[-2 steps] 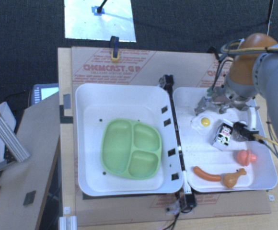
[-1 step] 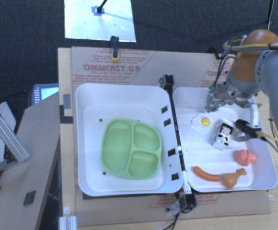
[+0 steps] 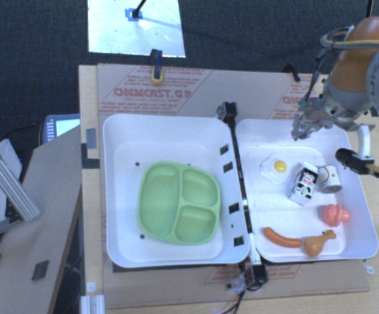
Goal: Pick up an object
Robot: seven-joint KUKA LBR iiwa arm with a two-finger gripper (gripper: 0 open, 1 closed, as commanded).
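Gripper (image 3: 302, 131) hangs over back edge of right bin (image 3: 366, 241); cannot tell its grip. Nothing seen in it. Below, in right bin: fried egg (image 3: 275, 167), milk carton (image 3: 303, 184), can (image 3: 329, 179), pink toy (image 3: 335, 214), hot dog (image 3: 282, 238), chicken leg (image 3: 319, 242). Left bin (image 3: 121, 175) holds green plate (image 3: 178, 203).

A divided plate (image 3: 178, 203) lies in the left bin (image 3: 121, 133), while in the right bin (image 3: 359, 237) an egg (image 3: 275, 167) lies behind a carton (image 3: 303, 184) and can (image 3: 330, 179), with a sausage (image 3: 281, 238) and drumstick (image 3: 319, 243) at the front.
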